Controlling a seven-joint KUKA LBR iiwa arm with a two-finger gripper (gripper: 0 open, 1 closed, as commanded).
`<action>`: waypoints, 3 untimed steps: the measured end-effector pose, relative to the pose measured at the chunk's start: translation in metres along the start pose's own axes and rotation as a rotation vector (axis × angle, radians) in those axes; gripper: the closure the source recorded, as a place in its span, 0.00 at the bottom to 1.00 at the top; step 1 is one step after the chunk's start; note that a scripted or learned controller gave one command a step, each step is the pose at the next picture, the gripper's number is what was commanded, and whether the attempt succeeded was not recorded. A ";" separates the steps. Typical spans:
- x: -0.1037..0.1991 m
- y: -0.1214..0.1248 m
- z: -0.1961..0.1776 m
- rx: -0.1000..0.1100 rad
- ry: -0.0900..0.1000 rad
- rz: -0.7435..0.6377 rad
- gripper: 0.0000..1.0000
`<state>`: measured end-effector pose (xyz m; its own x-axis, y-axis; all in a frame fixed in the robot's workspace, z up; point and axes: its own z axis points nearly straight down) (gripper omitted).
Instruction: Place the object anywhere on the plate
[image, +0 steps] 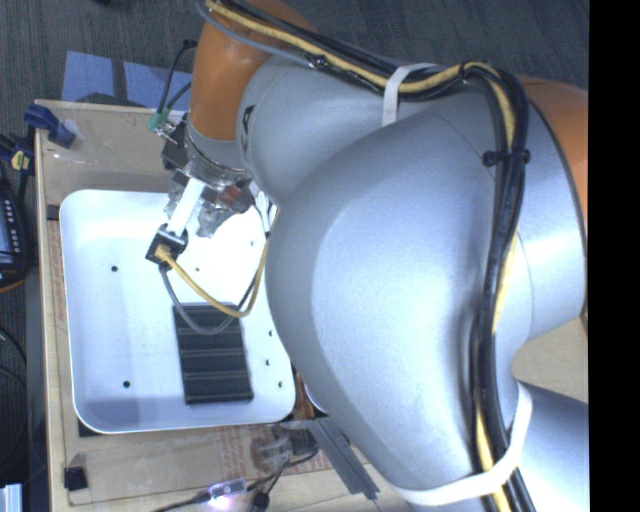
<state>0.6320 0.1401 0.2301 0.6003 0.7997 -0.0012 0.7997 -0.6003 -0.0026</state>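
While the claw (208, 215), state unclear, hovers above, a dark ribbed slab (213, 365) lies in the white bin (90, 300).

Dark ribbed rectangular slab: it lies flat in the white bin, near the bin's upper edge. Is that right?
Not quite. The dark ribbed rectangular slab does lie flat in the white bin, but near the bin's lower edge, as the camera view shows.

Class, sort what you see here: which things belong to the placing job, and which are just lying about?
Job in hand: gripper; dark ribbed slab; white bin holding it.
Lying about: blue clamp on the bench corner; blue sheet beyond the bench; loose wires.
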 end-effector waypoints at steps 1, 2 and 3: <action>-0.005 0.031 0.077 0.004 -0.001 -0.437 1.00; -0.011 -0.010 0.138 0.005 -0.003 -0.001 1.00; -0.028 0.051 0.038 0.001 0.001 0.288 1.00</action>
<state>0.6560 0.0875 0.1919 0.8026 0.5965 -0.0006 0.5965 -0.8026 -0.0029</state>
